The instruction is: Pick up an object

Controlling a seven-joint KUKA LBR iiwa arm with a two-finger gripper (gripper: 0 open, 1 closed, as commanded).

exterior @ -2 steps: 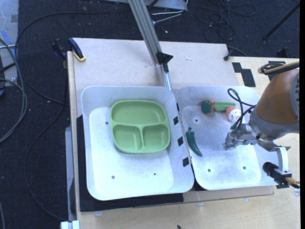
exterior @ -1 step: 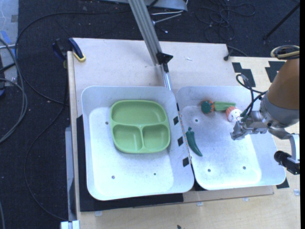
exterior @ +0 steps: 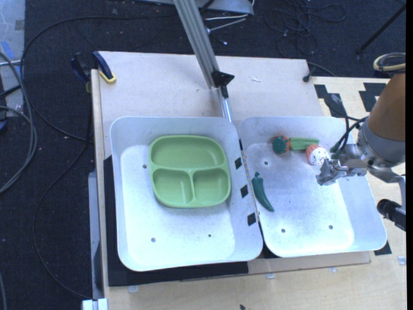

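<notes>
The right bin (exterior: 335, 231) holds three small objects. A dark green pepper-shaped piece (exterior: 262, 193) lies near its left wall. Toward the back lies an orange and green toy vegetable (exterior: 292, 144). Just right of that sits a small white and orange ball (exterior: 315, 154). My gripper (exterior: 325, 175) hangs over the right half of this bin, just in front of and right of the ball. Nothing shows held in it.
A green divided plate (exterior: 190, 171) lies in the left bin (exterior: 174, 250). A slanted metal pole (exterior: 200, 37) rises from between the bins at the back. The arm's grey body (exterior: 387, 128) covers the right bin's far right corner.
</notes>
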